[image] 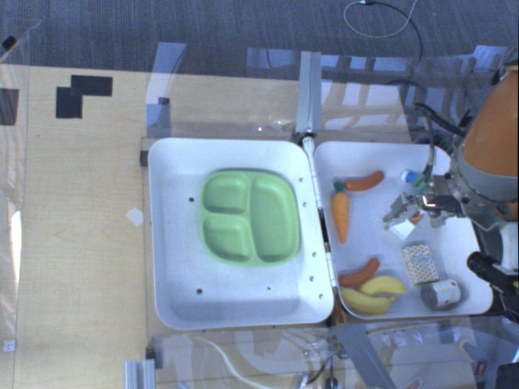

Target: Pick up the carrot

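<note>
Your carrot point(340, 215) lies in the right bin point(480, 298), close to its left wall, green top pointing away from you; a red sausage point(363, 182) sits just behind it; your gripper point(413, 207) hangs over the middle of that bin, well apart from the carrot; you cannot tell how wide its fingers are; a green plate point(247, 216) rests in the left bin point(170, 250).

My gripper point(403, 210) hangs over the right bin point(369, 154), with bare white floor between it and the carrot point(341, 216). A sausage point(363, 182) lies just above the carrot's leafy end, and the bin's left wall runs close along its far side (tight there). Another sausage point(359, 272) and the bananas point(375, 294) sit well below.
</note>
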